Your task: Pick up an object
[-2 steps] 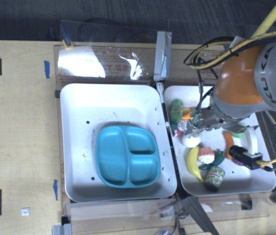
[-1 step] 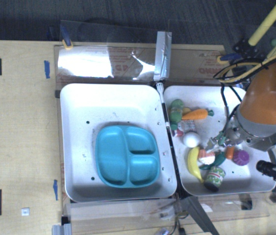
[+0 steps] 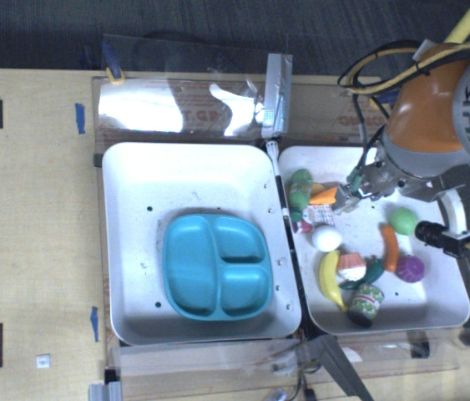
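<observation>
So the arm is reaching into the right bin (image 3: pixel 452 307) and the jaws (image 3: pixel 353 192) are hanging right by the orange carrot (image 3: pixel 325 195) at the back, next to a green cucumber-ish thing (image 3: pixel 300 187). Honestly can't tell if they're open or closed from here. The carrot's looking like smooth hard plastic toy food, so light and stiff but probably slippery; I'd be pinching it across the middle. A white egg (image 3: pixel 327 240) and yellow banana (image 3: pixel 329 278) are sitting nearby, and a glossy teal divided plate (image 3: pixel 215 265) is lying in the left bin (image 3: pixel 134 174).
</observation>
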`<state>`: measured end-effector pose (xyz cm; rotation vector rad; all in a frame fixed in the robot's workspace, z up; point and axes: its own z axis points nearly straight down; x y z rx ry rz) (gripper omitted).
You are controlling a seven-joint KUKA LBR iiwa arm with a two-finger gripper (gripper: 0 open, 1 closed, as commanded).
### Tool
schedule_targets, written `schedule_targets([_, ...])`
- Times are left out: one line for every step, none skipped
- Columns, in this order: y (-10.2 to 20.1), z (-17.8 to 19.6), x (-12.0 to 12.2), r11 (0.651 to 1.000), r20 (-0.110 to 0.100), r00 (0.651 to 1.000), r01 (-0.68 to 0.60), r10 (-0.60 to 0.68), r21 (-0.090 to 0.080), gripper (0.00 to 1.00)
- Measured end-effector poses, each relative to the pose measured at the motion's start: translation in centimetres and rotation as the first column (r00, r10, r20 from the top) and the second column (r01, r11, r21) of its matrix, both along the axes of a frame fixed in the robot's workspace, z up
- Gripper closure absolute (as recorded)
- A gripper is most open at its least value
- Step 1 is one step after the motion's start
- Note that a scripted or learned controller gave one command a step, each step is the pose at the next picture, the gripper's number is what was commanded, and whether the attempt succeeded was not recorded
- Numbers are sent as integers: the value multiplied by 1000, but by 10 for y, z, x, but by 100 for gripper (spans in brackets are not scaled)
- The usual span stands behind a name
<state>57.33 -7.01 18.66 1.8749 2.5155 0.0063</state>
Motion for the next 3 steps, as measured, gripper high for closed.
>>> schedule_targets([58,-2,-23,1000,-7,1000,13,-13,2,100])
schedule_targets([-4,67,-23,983,0,983,-186,186,-4,100])
schedule_targets([42,42,-8,993,-7,993,-120,120,1,100])
